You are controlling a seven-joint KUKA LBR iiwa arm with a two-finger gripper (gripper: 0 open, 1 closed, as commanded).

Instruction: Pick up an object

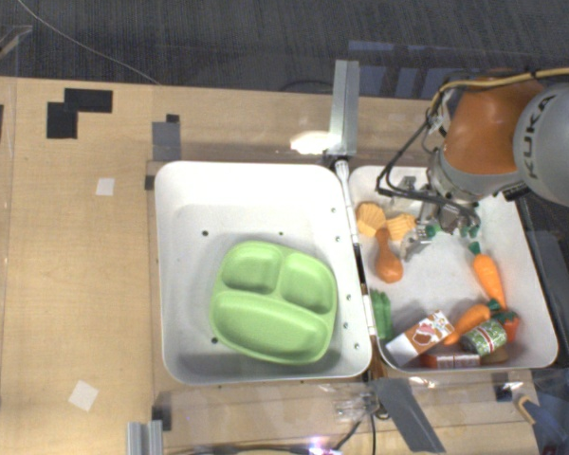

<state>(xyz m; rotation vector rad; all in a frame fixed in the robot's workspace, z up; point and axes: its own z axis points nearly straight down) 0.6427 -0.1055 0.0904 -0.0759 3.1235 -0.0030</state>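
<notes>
An orange carrot (488,277) with a green top lies just beside the claw (434,229), whose grip state cannot be told, above the right bin (541,301).

arm (512,140): reaches in from the right, grey, orange band above the wrist
wrist: angled down and leftward
gripper (434,229): low, below the orange band, pointing down

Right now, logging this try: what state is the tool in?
Tool: low in the right bin by the chicken drumstick; open or closed cannot be told, nothing seen held.
</notes>
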